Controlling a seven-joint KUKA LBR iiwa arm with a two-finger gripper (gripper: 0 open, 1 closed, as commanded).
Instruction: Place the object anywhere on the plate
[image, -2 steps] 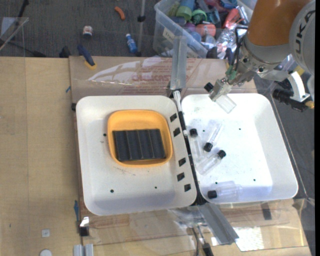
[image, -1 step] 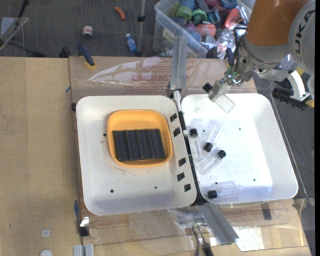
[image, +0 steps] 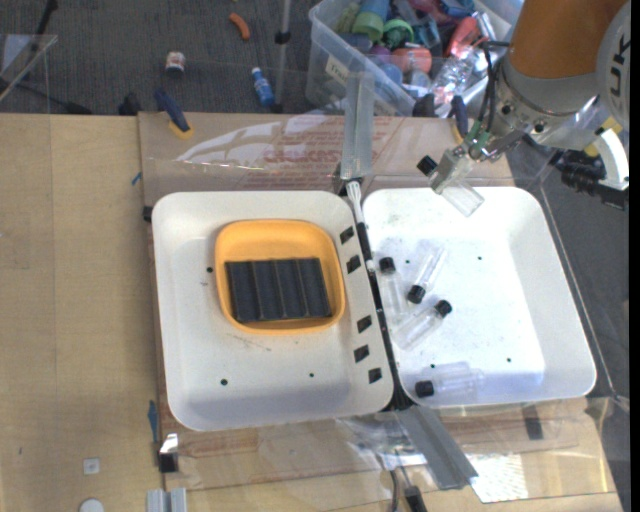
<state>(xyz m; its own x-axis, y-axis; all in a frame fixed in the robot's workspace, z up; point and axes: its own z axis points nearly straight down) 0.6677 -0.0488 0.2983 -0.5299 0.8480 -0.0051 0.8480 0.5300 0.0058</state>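
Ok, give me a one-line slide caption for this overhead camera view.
Gripper holding a clear vial above the right bin, orange plate waiting in the left bin.

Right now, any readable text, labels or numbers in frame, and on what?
"UK": dark letters on the arm's white housing, cut off by the picture's edge, so the reading is uncertain.
Reddish print on the clear sheet behind the bins: too blurred to read.
White label on the clear tub of toys: too small to read.
Nothing else legible.
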